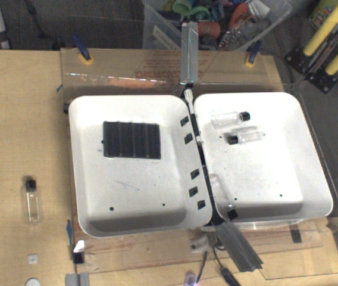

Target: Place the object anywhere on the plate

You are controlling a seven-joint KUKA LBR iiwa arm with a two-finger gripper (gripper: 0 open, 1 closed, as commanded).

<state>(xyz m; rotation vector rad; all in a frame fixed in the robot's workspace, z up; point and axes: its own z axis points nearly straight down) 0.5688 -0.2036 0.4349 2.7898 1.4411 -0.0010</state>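
We see a dark ribbed rectangular plate [131,140] in the left white bin [85,213]; right of it, two clear black-capped vials [231,120] [244,137] lie in the right white bin [312,201].

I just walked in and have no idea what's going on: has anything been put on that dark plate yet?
Nothing looks done. The dark plate in the left bin has nothing on it. Two clear vials lie in the right bin, apart from each other. Picking one up and placing it on the plate is all left to do.
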